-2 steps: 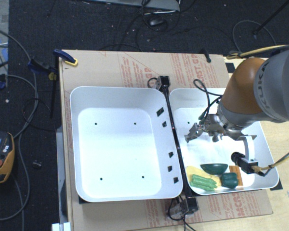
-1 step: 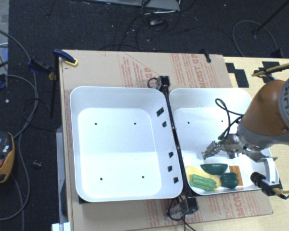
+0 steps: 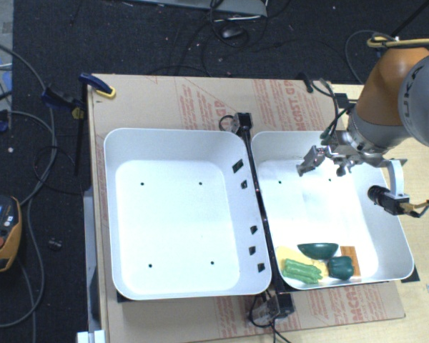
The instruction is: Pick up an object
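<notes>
1. Two white bins: left bin point(image 3: 175, 213), right bin point(image 3: 329, 206).
2. Near edge of the right bin: one dark green bowl point(image 3: 318, 249), one green vegetable point(image 3: 302, 271), one teal object point(image 3: 341, 267), one yellow piece point(image 3: 289, 253), one orange block point(image 3: 350, 252).
3. End effector point(image 3: 327, 159), far right bin; grip state indiscernible.

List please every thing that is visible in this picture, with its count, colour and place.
bins: two, white, side by side on the bench
dark green bowl-like object: one, near end of the right bin
light green bumpy object: one, right bin, near corner
teal object: one, right bin, beside the bowl-like object
orange-brown flat piece: one, partly hidden behind the teal object
yellow piece: one, under the green objects
clamp: one, blue and yellow, far left corner of the bench
arm: one, grey and orange, from the right
claw: one, over the right bin's far part
</notes>
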Robot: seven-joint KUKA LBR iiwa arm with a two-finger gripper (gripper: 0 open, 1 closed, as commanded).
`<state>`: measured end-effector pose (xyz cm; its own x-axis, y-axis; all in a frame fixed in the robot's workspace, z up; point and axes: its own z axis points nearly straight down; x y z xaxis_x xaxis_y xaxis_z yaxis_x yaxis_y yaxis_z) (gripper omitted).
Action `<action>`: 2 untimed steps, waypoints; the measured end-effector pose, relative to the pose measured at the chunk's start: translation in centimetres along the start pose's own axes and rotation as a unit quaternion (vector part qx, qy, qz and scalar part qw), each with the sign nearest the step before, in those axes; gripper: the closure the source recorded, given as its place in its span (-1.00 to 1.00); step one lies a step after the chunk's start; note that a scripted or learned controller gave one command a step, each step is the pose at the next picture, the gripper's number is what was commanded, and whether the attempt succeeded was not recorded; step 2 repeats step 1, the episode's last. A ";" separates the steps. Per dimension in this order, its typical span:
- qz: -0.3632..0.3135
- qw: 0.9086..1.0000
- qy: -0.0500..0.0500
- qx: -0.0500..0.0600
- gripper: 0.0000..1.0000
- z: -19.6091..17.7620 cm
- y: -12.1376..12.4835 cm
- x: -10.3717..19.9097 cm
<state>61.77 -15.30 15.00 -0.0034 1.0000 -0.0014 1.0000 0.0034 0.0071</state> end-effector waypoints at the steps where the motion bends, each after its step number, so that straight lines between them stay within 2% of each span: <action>1: 0.002 1.000 0.002 0.007 -1.00 5.6 -7.5 1.9; 2: 0.002 1.000 0.002 0.007 -1.00 5.6 -7.5 1.9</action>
